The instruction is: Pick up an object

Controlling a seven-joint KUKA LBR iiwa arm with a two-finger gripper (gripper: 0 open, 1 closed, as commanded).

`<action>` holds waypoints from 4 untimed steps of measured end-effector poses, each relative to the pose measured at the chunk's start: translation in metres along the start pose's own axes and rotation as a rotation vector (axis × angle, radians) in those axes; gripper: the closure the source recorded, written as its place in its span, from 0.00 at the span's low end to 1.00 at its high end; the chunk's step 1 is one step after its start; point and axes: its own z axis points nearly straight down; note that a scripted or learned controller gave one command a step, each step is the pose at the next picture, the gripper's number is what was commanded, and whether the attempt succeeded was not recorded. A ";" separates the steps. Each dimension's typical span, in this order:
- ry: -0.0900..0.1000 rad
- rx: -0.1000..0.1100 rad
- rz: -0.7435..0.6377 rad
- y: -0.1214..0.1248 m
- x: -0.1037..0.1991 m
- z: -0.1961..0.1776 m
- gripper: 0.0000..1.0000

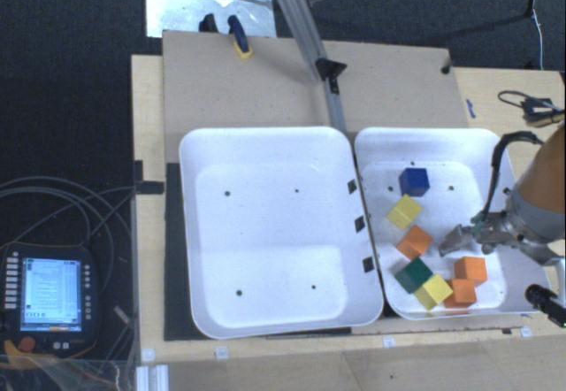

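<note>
Object to pick: you have 7 small blocks to choose from, all lying in the right white plastic bin (376, 150) on the desk (265, 80). In the camera view, a blue cube (414, 181) sits at the top, a yellow cube (404, 211) and an orange cube (413, 242) below it, then a dark green cube (413, 275) touching a second yellow cube (434, 291), with 2 more orange cubes (470, 270) just beside. The tool (460, 239) hovers low between the orange blocks; you cannot tell its state, and nothing is visibly lifted. The pick is not yet done. The left white bin (203, 159) lies alongside.
</note>
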 end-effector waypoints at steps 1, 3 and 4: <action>-0.002 -0.005 -0.002 0.001 -0.001 -0.013 1.00; -0.003 -0.009 -0.003 0.010 0.004 -0.106 1.00; -0.004 -0.011 -0.003 0.012 0.001 -0.170 1.00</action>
